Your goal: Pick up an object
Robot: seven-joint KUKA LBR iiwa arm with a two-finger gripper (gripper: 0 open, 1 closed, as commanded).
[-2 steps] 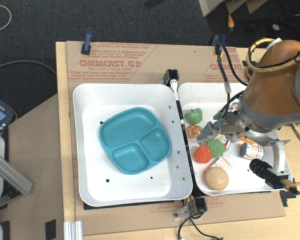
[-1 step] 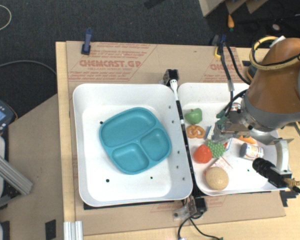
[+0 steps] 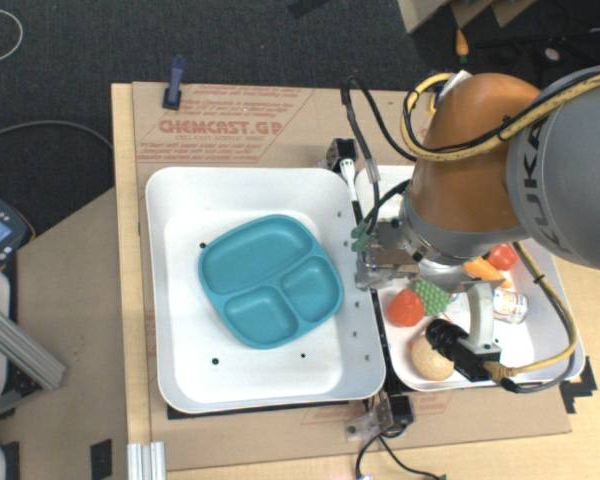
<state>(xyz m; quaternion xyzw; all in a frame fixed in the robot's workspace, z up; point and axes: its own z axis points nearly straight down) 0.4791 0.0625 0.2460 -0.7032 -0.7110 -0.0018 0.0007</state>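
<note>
Arm, grey with its orange band, reaches in from the right and bends down over the right white bin, hiding the gripper; finger state I cannot tell. Below the wrist I see a red round tomato-like object and a beige potato-like lump. A teal divided plate lies in the left white bin.

Smooth matt teal plastic tray in a glossy white plastic bin.
</note>
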